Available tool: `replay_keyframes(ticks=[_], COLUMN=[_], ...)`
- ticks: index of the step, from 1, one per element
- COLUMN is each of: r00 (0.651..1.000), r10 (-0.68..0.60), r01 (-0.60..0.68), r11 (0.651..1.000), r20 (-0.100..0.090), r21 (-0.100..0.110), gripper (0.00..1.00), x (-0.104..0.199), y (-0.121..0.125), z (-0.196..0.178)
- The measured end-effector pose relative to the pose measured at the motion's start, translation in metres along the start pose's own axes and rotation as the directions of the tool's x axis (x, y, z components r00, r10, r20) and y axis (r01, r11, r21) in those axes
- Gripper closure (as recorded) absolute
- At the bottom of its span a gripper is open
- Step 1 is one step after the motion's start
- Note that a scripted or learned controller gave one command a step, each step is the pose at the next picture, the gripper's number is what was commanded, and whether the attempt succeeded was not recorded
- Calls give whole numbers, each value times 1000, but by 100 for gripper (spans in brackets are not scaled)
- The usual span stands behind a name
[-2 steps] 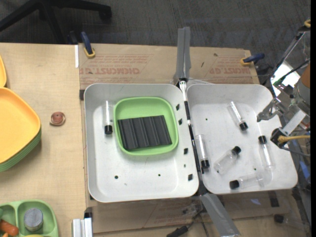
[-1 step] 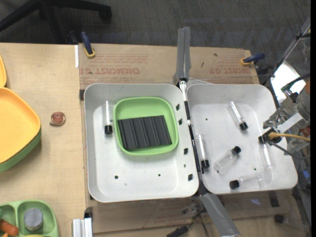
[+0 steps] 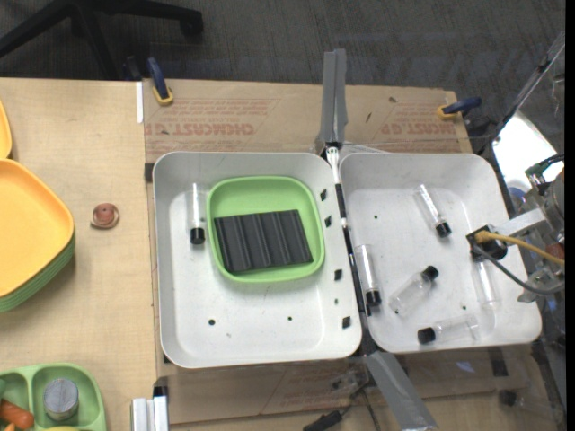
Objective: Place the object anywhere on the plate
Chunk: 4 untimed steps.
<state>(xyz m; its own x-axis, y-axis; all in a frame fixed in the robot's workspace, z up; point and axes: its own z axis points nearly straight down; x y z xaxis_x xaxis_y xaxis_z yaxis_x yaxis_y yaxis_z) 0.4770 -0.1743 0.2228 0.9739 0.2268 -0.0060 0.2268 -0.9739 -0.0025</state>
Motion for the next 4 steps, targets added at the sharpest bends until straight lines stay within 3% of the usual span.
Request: replay_keyframes(ticks=[1,2,3,4], r00=[1000,1000,1000,1000], r10=[25,2,17,30], r01=[-25,-2,-17,-30], r11=[1000,1000,1000,1000], r20=[0,-1,0,-1], r21=[0,-2,0,0], gripper=[0,0,0,0], x=[2,24,41,7], y=[-9,48,58,51], z=[30,-115,-14,-17])
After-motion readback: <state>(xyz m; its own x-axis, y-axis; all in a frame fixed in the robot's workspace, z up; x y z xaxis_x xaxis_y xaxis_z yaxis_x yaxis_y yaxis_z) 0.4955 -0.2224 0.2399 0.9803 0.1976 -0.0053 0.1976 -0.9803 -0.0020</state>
